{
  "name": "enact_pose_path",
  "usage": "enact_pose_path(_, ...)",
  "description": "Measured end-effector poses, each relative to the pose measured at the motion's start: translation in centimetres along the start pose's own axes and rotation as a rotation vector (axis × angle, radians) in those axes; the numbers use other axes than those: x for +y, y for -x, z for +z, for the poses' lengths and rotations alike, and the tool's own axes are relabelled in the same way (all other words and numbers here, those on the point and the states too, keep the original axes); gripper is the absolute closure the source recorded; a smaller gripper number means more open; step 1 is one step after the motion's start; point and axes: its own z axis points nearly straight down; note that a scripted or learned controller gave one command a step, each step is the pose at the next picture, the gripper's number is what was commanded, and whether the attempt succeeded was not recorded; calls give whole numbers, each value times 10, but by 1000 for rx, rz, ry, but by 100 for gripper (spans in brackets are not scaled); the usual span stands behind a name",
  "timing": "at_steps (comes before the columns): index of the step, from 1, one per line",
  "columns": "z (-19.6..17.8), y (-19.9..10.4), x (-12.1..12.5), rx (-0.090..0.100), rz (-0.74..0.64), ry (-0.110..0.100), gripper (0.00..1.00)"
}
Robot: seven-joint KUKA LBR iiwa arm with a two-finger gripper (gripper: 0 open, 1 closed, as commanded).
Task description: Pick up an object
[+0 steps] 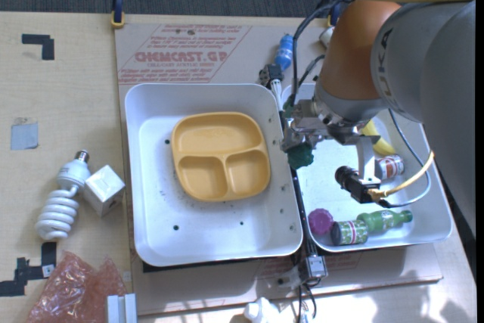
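Note:
My gripper (300,147) hangs over the left edge of the right bin (423,227), beside the wall shared with the left bin (151,238). A small dark green thing (302,157) sits between its fingertips, and the fingers look shut on it. In the right bin lie a green bottle (374,225), a purple round piece (321,222), a red and white can (389,166) and a yellow thing (376,134) partly hidden by the arm. A yellow divided plate (221,155) lies in the left bin.
On the bench left of the bins lie a spiral light bulb (60,200), a white cube (104,187) and a red mesh bag (76,287). A blue bottle (284,53) lies behind the bins. The arm covers the right bin's far part.

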Motion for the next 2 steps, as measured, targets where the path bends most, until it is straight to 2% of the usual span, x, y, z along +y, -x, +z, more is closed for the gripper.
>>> enact_pose_path(1, -28, -29, 73, 0, 0, 0, 100)
enact_pose_path(2, -91, 10, 100, 0, 1, 0, 100)
